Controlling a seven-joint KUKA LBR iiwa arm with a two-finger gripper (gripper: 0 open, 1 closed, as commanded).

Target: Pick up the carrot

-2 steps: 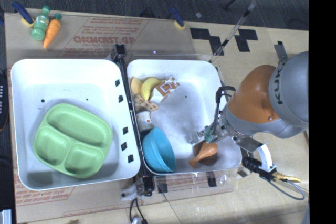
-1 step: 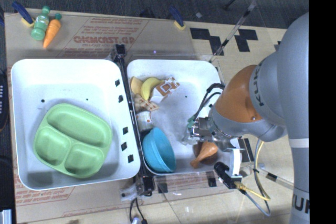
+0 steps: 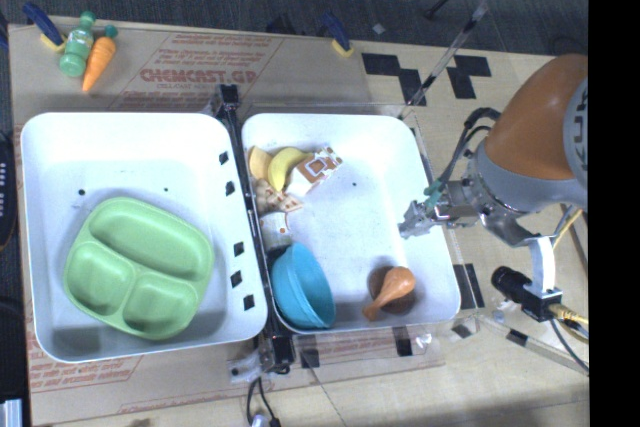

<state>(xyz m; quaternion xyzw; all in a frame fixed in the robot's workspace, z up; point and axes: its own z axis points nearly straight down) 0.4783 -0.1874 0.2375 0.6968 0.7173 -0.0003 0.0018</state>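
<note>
Orange-banded and grey, the arm (image 3: 540, 150) bulks closest to the lens at the right, so we start there; it leans in over the right bin's edge, and its gripper (image 3: 418, 218) hangs just above that rim. We cannot tell how the gripper is set, since it is too small and blurred.

Next in size come the 2 white bins on the desk (image 3: 180, 75). In the left bin (image 3: 50, 145) we see 1 green divided plate (image 3: 138, 265) lying flat. The right bin (image 3: 380, 155) has clutter crowded against its left wall: a blue bowl (image 3: 302, 287) tipped on its side, a banana (image 3: 283, 167) and a small printed box (image 3: 318, 165), with a brown drumstick-like toy (image 3: 390, 287) lying apart near the front.

Smallest, and the thing we want, is the carrot (image 3: 97, 61). It lies outside both bins on the desk's far left corner, touching a green toy (image 3: 76, 51). We judge the arm is well apart from it and must cross both bins.
</note>
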